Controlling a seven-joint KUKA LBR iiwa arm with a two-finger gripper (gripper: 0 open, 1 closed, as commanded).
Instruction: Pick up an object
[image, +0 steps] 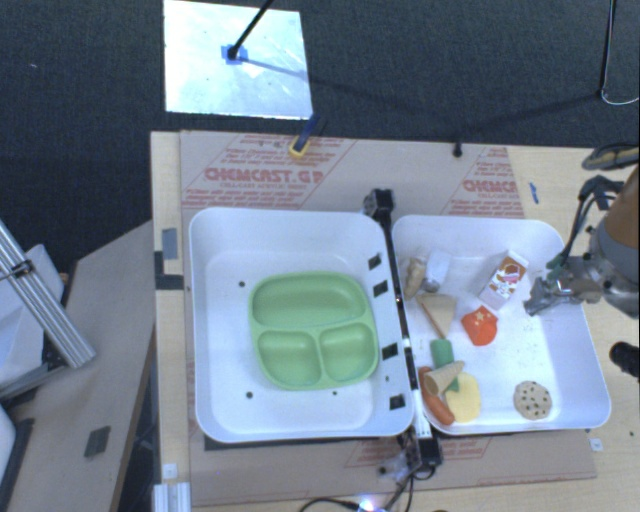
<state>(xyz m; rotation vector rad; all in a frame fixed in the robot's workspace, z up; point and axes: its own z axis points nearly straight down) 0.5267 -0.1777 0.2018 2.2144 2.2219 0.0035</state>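
The right bin (580, 345) holds several toy foods: a white carton with a red label (504, 279), a red-orange piece with a star (480, 326), a cookie (532, 399), a tan wedge (436, 311), a green block (442, 351), a carrot (436, 400) and a yellow piece (462, 399). My gripper (541, 297) hangs over the bin's right side, to the right of the carton and the red piece. I see nothing between its fingers.
The left bin (215, 300) bears a green divided tray (308, 330). Black clips (388, 290) line the wall between the bins. A small grey piece (437, 266) and a beige piece (414, 274) lie at the right bin's back left.
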